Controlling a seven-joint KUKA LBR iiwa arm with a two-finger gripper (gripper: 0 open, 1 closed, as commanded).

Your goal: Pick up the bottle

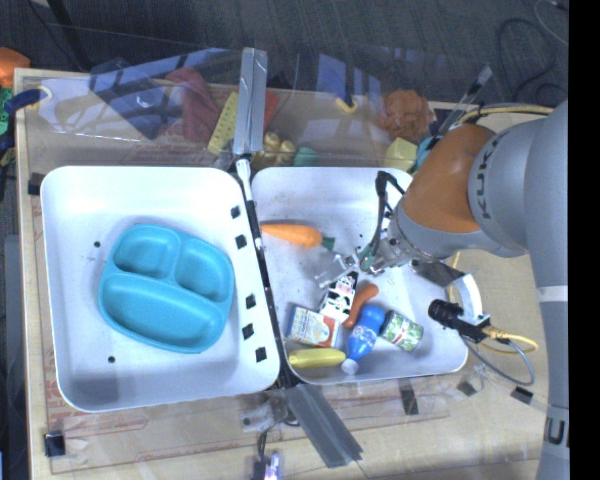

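Note:
The bottle (364, 330) is blue with a white cap and lies near the front of the right bin (420, 183), cap pointing toward the front wall. My gripper (348, 265) hangs over the middle of that bin, just behind a black-and-white cow-patterned item (339, 295) and a short way behind the bottle. Its metal fingers (330, 269) stand open with nothing between them. The grey arm with its orange band (450, 183) comes in from the right.
A carrot (292, 234), a small orange piece (361, 302), a green can (402, 332), a small carton (308, 325) and a yellow banana (316, 359) crowd around the bottle. The left bin (70, 198) holds a blue divided tray (167, 286).

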